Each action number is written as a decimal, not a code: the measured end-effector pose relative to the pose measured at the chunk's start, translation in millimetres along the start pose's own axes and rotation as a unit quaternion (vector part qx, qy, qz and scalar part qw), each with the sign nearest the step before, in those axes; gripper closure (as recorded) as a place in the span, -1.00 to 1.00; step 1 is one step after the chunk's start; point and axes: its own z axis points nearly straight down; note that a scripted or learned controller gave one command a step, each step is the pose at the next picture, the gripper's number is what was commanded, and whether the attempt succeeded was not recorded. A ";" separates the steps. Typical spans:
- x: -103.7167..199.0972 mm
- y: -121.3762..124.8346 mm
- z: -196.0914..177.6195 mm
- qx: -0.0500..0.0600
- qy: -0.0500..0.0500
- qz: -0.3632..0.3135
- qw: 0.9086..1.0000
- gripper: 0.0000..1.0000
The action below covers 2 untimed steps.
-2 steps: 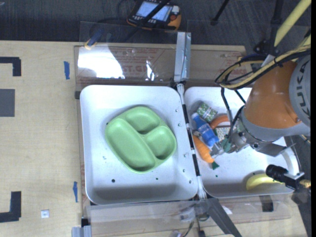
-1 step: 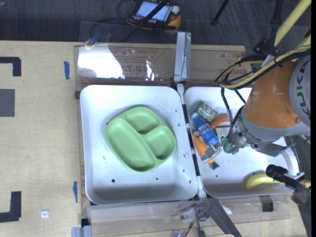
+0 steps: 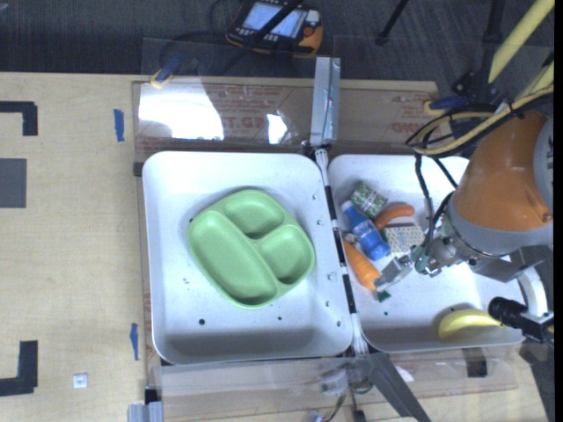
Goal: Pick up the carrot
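The carrot (image 3: 361, 265) is a short orange stick lying against the left wall of the right bin (image 3: 413, 334), its lower end near the bin's divider. My gripper (image 3: 393, 273) hangs low just to the right of it, its tips close to the carrot's lower end. The grey arm with its orange band (image 3: 501, 183) comes in from the right and hides part of the bin's right side.
A blue packet (image 3: 366, 234), a green-labelled can (image 3: 369, 200), an orange-red sausage shape (image 3: 393, 214) and a speckled pad (image 3: 403, 235) crowd the right bin beside the carrot. A banana (image 3: 468, 322) lies at its front right. The left bin (image 3: 176, 323) holds a green divided plate (image 3: 251, 246).
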 end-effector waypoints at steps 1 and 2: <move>31.2 21.1 0.1 -0.001 -0.001 0.023 1.000 -1.00; 5.9 2.3 0.0 0.000 0.000 0.051 0.999 -1.00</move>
